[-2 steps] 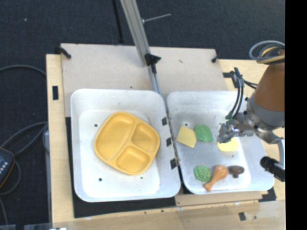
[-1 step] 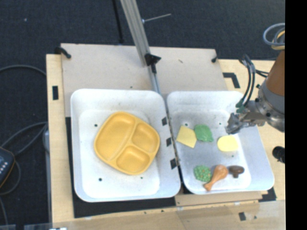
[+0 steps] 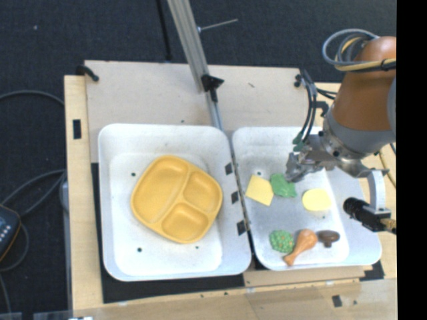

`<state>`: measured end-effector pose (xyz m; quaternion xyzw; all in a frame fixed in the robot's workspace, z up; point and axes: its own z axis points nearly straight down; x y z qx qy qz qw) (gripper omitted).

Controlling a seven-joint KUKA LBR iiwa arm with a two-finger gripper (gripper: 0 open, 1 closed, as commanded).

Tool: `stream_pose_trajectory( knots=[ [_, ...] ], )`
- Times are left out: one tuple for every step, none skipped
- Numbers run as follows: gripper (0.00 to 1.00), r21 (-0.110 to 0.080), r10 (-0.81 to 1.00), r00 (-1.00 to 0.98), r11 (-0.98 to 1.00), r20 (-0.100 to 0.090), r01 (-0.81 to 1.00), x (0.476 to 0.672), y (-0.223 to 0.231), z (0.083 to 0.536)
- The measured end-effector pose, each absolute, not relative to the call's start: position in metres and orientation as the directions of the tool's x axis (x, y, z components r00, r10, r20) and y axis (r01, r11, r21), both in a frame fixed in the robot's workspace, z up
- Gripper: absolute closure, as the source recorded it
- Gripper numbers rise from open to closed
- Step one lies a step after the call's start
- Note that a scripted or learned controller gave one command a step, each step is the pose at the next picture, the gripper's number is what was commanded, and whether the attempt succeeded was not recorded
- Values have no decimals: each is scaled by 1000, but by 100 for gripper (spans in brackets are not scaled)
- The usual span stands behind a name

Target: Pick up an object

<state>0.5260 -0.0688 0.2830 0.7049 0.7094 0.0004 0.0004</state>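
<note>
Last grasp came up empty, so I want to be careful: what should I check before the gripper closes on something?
1. Gripper over the right bin: ok.
2. Target beneath it: the green leafy piece lies just below the fingertips: ok.
3. Fingers open: cannot tell.
4. Space around the target: the yellow wedge touches or nearly touches it: not ok.
5. Something already held: cannot tell.
6. Yellow tray in the left bin, away from the arm: ok.

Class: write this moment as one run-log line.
phase: reaching | gripper: over right bin, beside green leaf | held: nothing seen | left bin: yellow tray
</note>
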Motion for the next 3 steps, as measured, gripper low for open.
stream_pose_trajectory(
  knots=[
    [100,-2,1000,-6,6,0,1000,544,-25,266],
    [100,1,1000,-7,7,0,1000,557,28,262],
    [100,2,1000,-8,8,1,1000,581,84,263]
  ],
)
